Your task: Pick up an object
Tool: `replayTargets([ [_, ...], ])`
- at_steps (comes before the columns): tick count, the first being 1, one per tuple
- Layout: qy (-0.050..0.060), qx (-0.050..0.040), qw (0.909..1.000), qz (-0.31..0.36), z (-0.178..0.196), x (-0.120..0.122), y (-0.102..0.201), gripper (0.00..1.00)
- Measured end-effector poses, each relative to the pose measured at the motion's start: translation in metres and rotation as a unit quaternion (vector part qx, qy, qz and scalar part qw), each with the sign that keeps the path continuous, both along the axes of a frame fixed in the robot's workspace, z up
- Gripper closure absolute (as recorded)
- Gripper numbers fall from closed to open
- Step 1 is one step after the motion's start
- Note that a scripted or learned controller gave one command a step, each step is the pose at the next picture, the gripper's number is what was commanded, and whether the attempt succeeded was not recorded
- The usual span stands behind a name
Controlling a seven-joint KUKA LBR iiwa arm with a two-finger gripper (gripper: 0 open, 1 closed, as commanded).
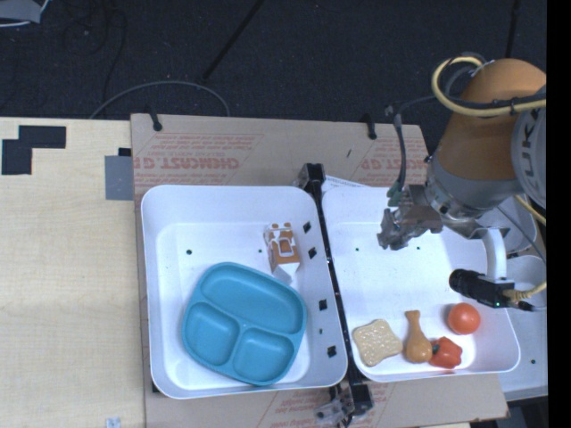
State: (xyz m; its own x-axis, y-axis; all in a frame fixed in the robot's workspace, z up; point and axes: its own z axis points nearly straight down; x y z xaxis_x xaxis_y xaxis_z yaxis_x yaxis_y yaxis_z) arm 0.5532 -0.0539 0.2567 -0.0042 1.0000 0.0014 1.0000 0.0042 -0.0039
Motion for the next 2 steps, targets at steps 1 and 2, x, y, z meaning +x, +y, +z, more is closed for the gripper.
replayTargets([
  [1,0.001,-0.0003,1.0000,-0.001,-0.016,0.011,0.045,1.00],
  [2,-0.001,-0.0003,1.0000,0.000,-0.014,0.030,0.088,1.00],
])
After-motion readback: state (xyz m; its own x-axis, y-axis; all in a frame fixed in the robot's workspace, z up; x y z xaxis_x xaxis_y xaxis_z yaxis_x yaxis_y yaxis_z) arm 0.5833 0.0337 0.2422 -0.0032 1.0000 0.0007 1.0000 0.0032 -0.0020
